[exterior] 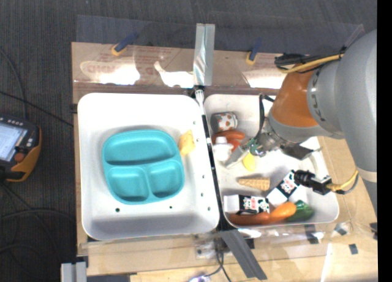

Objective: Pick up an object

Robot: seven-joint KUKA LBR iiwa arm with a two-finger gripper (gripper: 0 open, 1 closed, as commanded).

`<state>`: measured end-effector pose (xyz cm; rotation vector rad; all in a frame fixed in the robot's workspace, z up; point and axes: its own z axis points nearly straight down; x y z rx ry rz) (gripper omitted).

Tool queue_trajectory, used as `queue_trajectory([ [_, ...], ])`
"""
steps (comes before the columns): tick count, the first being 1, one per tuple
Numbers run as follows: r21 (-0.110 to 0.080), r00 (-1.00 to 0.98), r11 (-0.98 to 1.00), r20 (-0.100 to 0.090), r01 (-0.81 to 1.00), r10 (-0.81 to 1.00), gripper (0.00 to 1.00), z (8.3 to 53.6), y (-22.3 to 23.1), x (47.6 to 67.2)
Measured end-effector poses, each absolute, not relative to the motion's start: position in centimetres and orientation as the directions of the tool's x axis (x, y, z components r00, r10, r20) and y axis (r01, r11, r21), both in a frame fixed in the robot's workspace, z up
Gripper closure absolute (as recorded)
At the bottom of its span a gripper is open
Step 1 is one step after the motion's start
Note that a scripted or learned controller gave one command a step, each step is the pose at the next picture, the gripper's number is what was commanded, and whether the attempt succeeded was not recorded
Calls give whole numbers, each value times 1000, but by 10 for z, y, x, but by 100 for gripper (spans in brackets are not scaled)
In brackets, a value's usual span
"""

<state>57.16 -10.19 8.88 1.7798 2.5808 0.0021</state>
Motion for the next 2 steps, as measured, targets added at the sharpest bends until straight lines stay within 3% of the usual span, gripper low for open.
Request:
queue_trajectory([
  [1, 6, -357, 357, -9, 934, 934, 100, 99, -102, 573],
  [2, -3, -223, 223, -3, 975, 975, 100, 209, -35, 583],
])
